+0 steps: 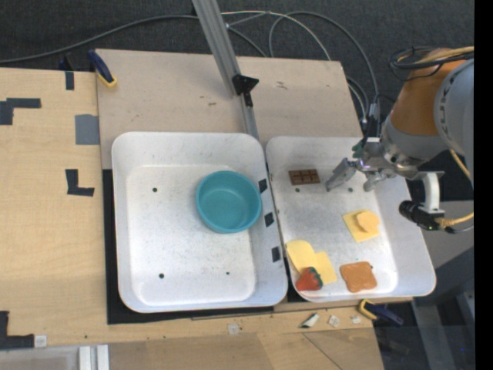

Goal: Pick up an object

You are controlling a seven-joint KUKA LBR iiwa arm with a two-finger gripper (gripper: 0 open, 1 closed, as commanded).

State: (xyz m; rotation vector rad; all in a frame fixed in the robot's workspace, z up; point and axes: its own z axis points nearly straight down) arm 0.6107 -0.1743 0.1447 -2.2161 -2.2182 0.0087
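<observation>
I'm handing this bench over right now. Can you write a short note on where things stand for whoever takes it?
Gripper: fingers spread, holding nothing, over the back of the right bin.
Right bin holds a brown chocolate bar just left of the gripper, a yellow block, a yellow piece with a red strawberry on it, and an orange piece.
Left bin holds a blue bowl.
Done: nothing picked yet.
Left: grasp and lift one object.
</observation>
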